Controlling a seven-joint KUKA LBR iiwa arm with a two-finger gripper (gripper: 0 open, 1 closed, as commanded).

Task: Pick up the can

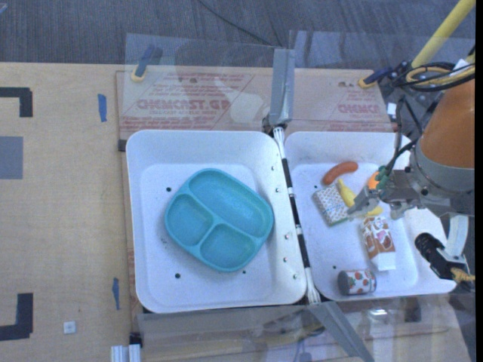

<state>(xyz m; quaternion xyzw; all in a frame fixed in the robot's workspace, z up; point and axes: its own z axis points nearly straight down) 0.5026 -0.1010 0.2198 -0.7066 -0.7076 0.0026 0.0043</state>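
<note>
The wooden counter [60,225] is carrying two white bins; the left bin [143,164] is holding a blue divided plate [219,219]. Your pincer [375,200] is hovering over the right bin [309,153], its grip state impossible to tell. The can [357,281] is lying near that bin's front edge.

Faint red print, perhaps "CHEMCAST GP", stands on the clear panel [198,100] behind the bins.
</note>
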